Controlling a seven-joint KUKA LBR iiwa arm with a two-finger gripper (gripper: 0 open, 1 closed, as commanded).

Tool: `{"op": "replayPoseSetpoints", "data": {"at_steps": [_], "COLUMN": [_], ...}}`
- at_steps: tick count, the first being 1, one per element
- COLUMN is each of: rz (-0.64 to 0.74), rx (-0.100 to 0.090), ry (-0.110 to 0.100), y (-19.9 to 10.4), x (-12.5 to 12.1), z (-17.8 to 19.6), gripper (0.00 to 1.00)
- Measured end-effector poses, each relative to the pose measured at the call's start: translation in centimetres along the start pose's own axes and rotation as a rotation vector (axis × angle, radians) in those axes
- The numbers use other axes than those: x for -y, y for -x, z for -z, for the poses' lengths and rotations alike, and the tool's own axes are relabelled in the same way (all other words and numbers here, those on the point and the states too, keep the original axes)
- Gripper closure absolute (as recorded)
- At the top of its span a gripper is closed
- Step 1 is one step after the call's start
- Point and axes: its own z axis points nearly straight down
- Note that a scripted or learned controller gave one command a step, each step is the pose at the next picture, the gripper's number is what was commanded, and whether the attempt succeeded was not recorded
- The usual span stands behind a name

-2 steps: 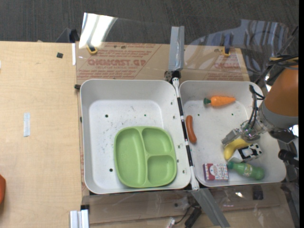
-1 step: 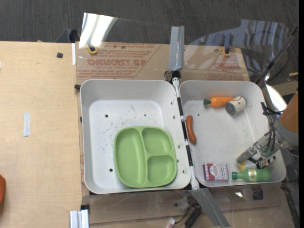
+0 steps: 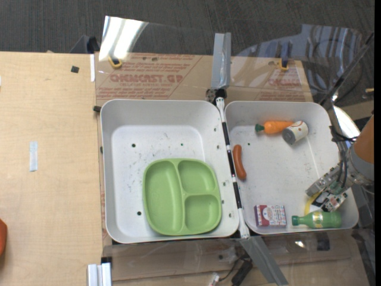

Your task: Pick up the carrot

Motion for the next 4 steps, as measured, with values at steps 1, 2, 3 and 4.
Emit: {"op": "replayPoseSetpoints", "data": {"at_steps": [1,2,3,4], "rz": [-0.168,0.105,0.605,0.336], "rx": [0.005,0.007,0.006,0.008], "ry": [-0.004,-0.003,-0.002,-0.002], "y": [-3.4,4.8,5.5,8.8], "x": [-2.0,-7.4,-9.4,-13.9], "z": [12.1,14.9,-0.8,21.7], "gripper": [1.0,1.0,1.0,1.0]}}
